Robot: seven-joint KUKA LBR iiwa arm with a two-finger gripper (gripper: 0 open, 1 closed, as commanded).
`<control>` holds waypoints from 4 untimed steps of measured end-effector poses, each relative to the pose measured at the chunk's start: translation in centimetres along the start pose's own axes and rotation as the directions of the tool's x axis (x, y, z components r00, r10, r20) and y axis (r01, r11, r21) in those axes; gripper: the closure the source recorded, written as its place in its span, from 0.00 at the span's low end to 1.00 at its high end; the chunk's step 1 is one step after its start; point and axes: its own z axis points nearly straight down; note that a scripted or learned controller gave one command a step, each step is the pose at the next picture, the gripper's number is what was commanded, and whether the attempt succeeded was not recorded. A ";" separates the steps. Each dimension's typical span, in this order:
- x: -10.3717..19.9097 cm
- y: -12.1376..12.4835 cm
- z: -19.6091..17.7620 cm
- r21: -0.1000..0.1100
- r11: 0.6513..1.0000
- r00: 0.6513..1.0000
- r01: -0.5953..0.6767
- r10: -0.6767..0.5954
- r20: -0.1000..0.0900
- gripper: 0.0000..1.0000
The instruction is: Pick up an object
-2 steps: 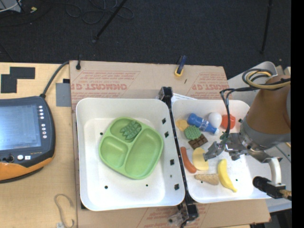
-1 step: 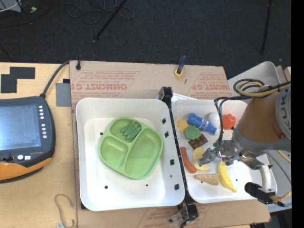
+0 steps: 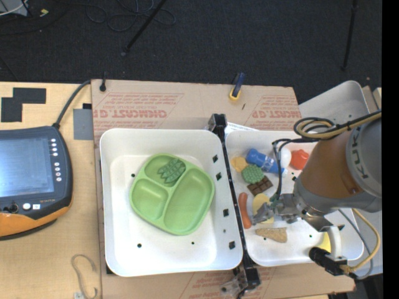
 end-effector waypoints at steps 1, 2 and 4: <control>-0.2 0.0 -1.3 0.001 1.000 1.000 -0.008 0.008 -0.001 1.00; -0.4 -0.2 -5.4 -0.003 1.000 1.000 -0.004 0.004 0.001 1.00; 0.4 0.3 -14.4 -0.004 1.000 1.000 0.000 0.000 0.001 1.00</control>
